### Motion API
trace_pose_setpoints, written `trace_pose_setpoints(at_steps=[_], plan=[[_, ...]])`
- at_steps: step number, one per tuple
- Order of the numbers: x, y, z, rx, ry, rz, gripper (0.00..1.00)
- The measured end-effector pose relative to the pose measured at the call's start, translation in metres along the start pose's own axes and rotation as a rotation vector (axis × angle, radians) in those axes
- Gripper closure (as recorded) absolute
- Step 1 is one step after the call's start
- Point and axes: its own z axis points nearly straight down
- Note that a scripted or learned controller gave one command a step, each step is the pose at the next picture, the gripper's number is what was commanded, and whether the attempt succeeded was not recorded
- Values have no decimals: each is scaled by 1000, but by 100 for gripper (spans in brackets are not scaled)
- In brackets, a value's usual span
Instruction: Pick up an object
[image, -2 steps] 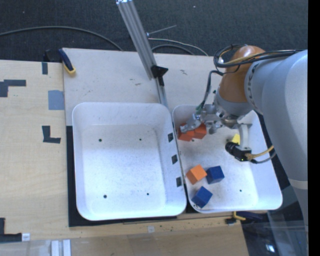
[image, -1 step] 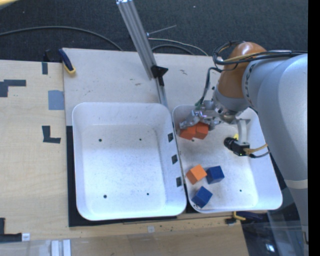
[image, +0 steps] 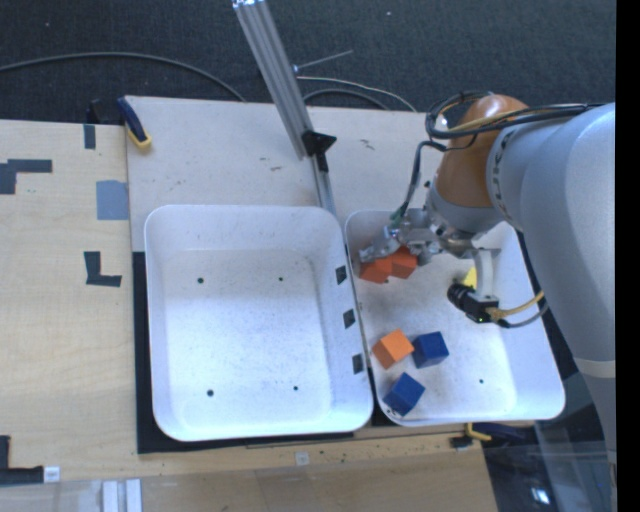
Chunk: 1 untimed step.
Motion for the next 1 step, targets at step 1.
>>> trace_pose_setpoints(at_steps=[1], plan=[[5, 21, 2, 18, 6, -5, 0]])
